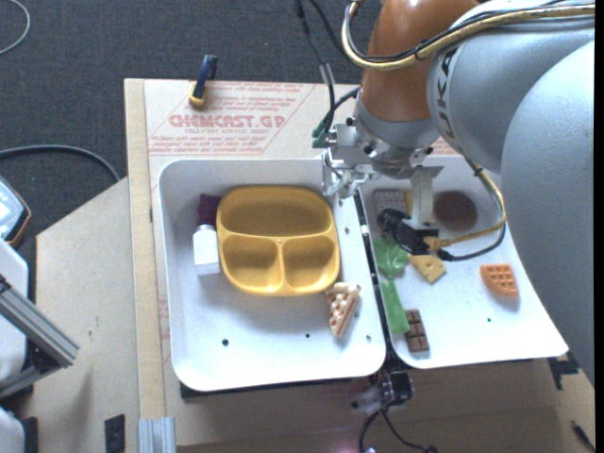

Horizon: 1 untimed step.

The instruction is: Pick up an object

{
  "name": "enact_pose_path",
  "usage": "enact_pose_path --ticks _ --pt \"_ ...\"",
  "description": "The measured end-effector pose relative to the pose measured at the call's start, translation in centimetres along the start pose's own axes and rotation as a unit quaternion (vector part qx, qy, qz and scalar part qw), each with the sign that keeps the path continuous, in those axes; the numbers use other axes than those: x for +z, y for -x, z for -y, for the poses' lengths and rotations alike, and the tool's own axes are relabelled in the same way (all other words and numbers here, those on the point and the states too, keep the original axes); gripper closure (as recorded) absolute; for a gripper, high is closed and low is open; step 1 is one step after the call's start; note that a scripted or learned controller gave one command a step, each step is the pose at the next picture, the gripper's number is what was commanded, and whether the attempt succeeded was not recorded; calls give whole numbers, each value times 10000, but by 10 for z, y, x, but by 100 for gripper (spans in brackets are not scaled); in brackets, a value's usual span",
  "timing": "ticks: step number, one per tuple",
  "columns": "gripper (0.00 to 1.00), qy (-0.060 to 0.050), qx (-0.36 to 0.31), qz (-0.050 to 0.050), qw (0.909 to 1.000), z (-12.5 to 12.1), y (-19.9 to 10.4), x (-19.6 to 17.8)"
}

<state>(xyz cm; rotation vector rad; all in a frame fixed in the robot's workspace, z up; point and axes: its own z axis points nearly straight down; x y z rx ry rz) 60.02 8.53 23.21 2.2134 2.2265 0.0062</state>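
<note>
Gripper (345, 185) low over the ridge where the two white bins meet, at the far end. Cannot tell how the jaws stand; nothing seen between them.

Left bin (175, 281): yellow divided plate (274, 239) in the middle, taking up most of the floor. Small white bottle (206, 250) touching the plate's left edge, a dark purple piece (209, 206) just beyond it. Tan wedge toy (343, 308) off the plate's near right corner, close to the shared wall.

Right bin (491, 343): green leaf (390, 256) near the ridge, yellow cheese wedge (431, 268) just beside it. Brown round disc (456, 209) farther back, partly under the arm. Orange waffle (499, 279) apart on the right. Green strip (392, 302) lying along the shared wall, brown chocolate bar (416, 330) by its near end.

Bench (236, 121) under a board printed in red.
</note>
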Motion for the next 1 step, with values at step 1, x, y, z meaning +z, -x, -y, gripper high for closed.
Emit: enact_pose_path --ticks 1 --pt "100 -37 21 9 10000 0 0 12"
